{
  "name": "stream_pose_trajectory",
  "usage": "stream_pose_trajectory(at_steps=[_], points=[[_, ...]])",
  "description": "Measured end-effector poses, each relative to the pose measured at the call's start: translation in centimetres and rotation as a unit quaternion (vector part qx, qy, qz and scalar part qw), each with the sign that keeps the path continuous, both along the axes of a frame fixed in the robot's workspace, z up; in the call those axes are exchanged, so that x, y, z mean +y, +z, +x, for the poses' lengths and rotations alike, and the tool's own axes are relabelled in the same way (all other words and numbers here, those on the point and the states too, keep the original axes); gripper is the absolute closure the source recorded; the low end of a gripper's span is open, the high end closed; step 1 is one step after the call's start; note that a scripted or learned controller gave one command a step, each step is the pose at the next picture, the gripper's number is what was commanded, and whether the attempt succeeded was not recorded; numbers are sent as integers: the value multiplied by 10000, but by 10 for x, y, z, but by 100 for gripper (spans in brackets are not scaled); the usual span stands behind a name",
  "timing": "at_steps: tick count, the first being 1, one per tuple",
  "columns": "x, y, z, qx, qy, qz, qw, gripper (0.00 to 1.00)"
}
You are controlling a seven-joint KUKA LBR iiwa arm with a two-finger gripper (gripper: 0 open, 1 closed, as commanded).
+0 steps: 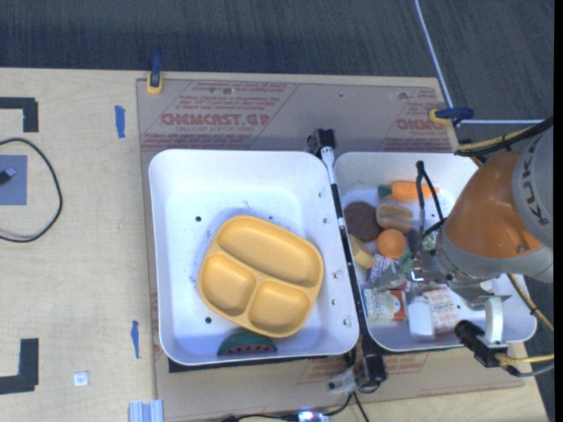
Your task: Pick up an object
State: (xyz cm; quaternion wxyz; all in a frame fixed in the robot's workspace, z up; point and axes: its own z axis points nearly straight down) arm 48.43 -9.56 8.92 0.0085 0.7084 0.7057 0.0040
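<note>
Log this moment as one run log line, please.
arm: over right bin | gripper: low among small items | left bin: yellow tray, watermelon slice | pick: unconfirmed

Arm [493, 218] reaching in from right, wrist angled down.

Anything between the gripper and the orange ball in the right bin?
Can't tell for sure. The arm sits over the right bin and hides the gripper tip. The orange ball lies exposed on top, packed against a brown round item and packets.
</note>
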Motion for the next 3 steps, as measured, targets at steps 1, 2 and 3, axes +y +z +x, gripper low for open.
stream_pose_trajectory(at_steps=[1, 2, 3], points=[[3, 11, 2, -14, 15, 31, 10000, 100], [3, 10, 2, -12, 15, 31, 10000, 0], [4, -3, -4, 69, 21, 34, 10000, 0]])
